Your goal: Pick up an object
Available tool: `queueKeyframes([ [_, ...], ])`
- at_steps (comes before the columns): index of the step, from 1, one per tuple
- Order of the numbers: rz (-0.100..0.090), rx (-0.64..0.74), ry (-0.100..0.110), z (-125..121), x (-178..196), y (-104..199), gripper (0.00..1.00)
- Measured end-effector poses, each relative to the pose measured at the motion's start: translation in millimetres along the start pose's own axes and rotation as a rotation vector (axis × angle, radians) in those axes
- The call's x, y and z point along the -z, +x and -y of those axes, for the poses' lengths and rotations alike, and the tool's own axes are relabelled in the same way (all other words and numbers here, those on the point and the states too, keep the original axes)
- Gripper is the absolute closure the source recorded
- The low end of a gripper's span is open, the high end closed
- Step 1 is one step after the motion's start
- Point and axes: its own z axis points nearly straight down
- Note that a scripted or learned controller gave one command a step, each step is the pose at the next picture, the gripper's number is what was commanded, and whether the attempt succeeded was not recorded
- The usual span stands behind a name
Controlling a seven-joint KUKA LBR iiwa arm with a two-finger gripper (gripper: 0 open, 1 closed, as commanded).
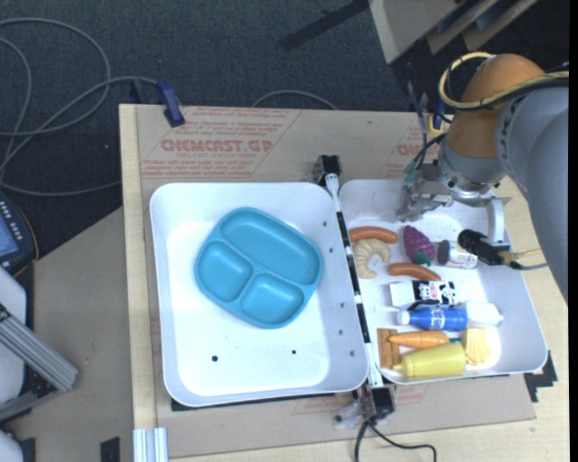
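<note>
**Gripper parked over the toy bin**

Gripper (pixel 423 200) hangs above the right bin's (pixel 524 311) far end; I can't tell its state from here. Nearest candidates, purple toy (pixel 416 242) and sausage (pixel 373 235), lie loose just below, nothing grabbed yet.

1. We see a dark blue-grey carpet floor (pixel 81 54) all around the bench.
2. Thin grey cables (pixel 54 90) curl across the carpet at the top left.
3. The bench top is a light brown board (pixel 135 271) with red writing (pixel 215 144) printed near its far edge.
4. A blue clip (pixel 169 102) sits at the board's far left corner.
5. A silver metal bar (pixel 36 356) lies at a slant at the bottom left, on a paler patch of floor.
6. A beige box shape (pixel 433 23) pokes in at the top right.
7. The light is bright and even.
</note>
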Motion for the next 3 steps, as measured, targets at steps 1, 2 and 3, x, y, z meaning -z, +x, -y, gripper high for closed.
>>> queueKeyframes([
  [1,0.000,0.000,0.001,0,-1,0,0.00],
  [2,-0.001,-0.005,0.009,54,-12,-17,0.00],
  [3,0.000,-0.003,0.001,50,-1,-15,1.00],
])
